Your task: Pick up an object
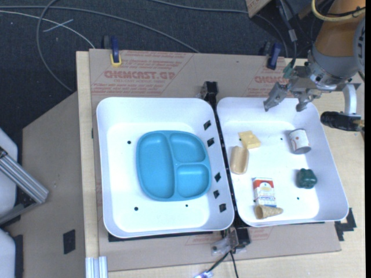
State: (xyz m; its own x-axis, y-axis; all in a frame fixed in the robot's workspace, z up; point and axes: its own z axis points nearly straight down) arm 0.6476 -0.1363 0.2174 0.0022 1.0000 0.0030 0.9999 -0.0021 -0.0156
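Note:
My gripper [288, 103] hangs over the far edge of the right bin [330, 172], fingers spread open with nothing between them. In that bin lie a yellow cheese wedge [249, 139], a tan bread-like piece [239, 159], a small silver can [298, 141] on its side, a dark green lump [306, 178], a red and white carton [265, 192] and a tan cone-shaped piece [267, 211]. The can sits closest to the gripper, a little toward the front of it.
The left bin [116, 207] holds a blue divided plate [173, 165]. A black divider with clips [215, 149] runs between the bins. Cardboard backing [151, 68] lies behind them, with blue clamps [115, 52] at the far edge. Cables [64, 22] trail on the dark floor.

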